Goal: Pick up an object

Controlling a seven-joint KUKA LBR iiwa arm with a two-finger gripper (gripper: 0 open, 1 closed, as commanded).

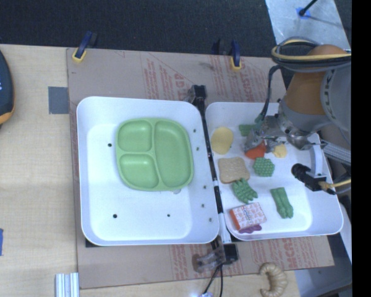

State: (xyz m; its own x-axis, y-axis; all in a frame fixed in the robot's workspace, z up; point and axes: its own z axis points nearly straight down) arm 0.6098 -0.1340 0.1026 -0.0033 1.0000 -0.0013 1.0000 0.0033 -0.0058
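Claw (266, 138) hanging low over the right bin (321, 218) near its far rim, grip unclear | orange toy (255, 151) lying just beneath it | green sectioned plate (154, 153) sitting in the left bin (99, 215), bare floor around it

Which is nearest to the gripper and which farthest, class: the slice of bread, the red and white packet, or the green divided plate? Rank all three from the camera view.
Measured from the gripper, low over the right bin's far side:
1. Slice of bread, right bin, just down-left of it.
2. Red and white packet, right bin's near edge.
3. Green divided plate, across in the left bin.
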